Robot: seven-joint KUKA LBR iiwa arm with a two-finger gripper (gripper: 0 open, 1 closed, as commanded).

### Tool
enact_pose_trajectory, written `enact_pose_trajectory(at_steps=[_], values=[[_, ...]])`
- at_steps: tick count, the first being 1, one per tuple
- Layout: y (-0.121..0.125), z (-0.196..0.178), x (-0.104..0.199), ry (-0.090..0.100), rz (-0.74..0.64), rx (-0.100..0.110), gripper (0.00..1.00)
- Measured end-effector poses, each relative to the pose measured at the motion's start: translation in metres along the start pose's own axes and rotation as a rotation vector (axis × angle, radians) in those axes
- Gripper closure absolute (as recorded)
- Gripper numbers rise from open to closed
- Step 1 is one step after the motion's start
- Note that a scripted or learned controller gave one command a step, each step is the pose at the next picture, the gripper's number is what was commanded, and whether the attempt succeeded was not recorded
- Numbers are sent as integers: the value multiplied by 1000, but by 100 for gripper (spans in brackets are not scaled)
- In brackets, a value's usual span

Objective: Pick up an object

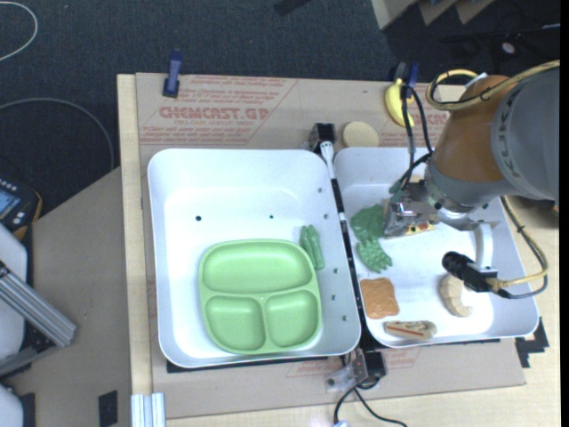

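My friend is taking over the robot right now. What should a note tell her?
Hand: low in the right bin, at its left side, next to the green leafy toy. Nothing is seen held in it.
Right bin also holds: a brown toast piece, a flat tan piece near the front edge, a pale curved piece.
Left bin: a green divided plate and a small green piece at its upper right corner.
Done: nothing picked up yet.
Left: grab one object, likely the leafy toy, and lift it.
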State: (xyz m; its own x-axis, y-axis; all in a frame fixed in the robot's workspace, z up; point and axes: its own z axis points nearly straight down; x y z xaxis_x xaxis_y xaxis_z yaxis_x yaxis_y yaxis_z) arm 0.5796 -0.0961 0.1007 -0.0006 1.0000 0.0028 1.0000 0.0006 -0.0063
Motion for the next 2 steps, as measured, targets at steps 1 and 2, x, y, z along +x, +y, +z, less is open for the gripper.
enact_pose_trajectory(at_steps=[1, 2], values=[[2, -11, -1, -2, 2, -6, 100], [16, -89, 98, 0, -10, -14, 100]])
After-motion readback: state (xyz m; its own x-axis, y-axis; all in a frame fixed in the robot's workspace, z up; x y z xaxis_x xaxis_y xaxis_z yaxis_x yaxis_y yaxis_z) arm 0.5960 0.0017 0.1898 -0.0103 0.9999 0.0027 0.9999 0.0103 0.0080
